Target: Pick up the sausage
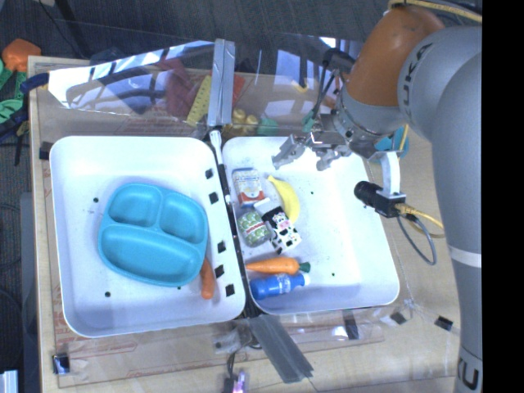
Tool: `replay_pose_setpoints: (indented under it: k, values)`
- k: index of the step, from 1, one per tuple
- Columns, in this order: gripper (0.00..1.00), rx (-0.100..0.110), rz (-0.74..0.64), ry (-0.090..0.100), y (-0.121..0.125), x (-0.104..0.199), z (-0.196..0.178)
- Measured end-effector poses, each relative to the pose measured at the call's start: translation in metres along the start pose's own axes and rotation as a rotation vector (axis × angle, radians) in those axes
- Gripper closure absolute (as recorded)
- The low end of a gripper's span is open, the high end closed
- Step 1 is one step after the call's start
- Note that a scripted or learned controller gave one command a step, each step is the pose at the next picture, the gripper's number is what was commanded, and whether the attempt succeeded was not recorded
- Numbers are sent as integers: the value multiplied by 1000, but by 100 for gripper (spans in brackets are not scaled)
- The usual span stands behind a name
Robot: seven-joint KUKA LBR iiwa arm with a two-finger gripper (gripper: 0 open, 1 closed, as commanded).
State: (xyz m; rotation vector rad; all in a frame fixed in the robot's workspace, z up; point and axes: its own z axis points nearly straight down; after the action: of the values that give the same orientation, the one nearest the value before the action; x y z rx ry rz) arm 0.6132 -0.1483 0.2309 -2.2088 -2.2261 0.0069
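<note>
Plainly, the sausage (207,281) was found in the left bin (74,219), at its near right corner, pressed between the blue compartment plate (151,232) and the bin's right wall. It was seen as a short, orange-brown piece, slim and rounded at the ends, and it could be mistaken for the carrot (274,264) in the right bin (360,252), which was brighter and bore a green top.

The gripper (304,155) was held over the far end of the right bin, above bare white floor near the banana (286,196). Its 2 fingers (284,154) were seen spread apart, and nothing was held between them.

From the fingers, the sausage lay toward the camera and to the view's left, across the divider between the 2 bins, well apart. Its long axis was set nearly along that divider. A grip across its width was judged to be cramped, since the plate and the wall were close on either side.
</note>
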Motion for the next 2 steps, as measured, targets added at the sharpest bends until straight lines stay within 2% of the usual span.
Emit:
replay_pose_setpoints:
  k: [1,2]
  values:
    - [0,1,463,1,-78,-44,45]
    - [100,4,458,2,-77,-43,36]
